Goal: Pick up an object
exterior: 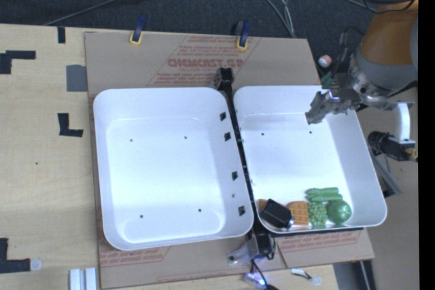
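Several small objects lie along the near edge of the right bin (340, 139): a black block (276, 213), an orange waffle-like piece (298, 212), a green corn cob (317, 213), a green ridged piece (322, 194) and a green ball (338, 212). My gripper (318, 109) hangs over the far right part of this bin, well away from the objects. Nothing shows between its fingers.
The left bin (109, 146) sits beside the right one, with black clips (234, 153) along the shared wall. Both rest on a cardboard sheet (197, 61) held by two clamps. Cables run across the dark floor at the back.
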`<state>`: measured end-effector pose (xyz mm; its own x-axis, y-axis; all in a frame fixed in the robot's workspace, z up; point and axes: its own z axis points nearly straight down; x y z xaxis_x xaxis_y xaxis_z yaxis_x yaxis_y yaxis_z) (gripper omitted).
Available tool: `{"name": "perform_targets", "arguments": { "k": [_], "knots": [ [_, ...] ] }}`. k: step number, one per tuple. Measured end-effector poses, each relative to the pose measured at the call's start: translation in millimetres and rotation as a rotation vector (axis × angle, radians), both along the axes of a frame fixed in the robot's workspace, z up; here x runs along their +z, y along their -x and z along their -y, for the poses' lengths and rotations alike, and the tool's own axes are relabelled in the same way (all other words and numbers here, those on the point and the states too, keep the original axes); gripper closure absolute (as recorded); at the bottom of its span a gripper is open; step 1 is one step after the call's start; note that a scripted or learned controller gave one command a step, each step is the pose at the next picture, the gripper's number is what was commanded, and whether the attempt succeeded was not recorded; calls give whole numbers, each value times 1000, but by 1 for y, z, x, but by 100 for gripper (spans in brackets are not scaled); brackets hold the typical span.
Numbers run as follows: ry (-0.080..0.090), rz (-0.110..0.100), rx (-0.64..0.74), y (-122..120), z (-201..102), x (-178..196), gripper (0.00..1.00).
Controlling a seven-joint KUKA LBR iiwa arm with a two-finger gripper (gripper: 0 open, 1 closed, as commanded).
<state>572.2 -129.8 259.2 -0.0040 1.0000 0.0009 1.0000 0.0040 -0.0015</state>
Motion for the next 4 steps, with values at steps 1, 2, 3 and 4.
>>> {"name": "perform_targets", "arguments": {
  "k": [1, 2, 3, 4],
  "knots": [
    [0, 0, 1, -2, -58, -14, 100],
    [0, 0, 1, -8, -111, -26, 100],
    [0, 1, 1, 3, -161, -26, 100],
    [0, 1, 0, 4, -206, -21, 100]
  ]
}}
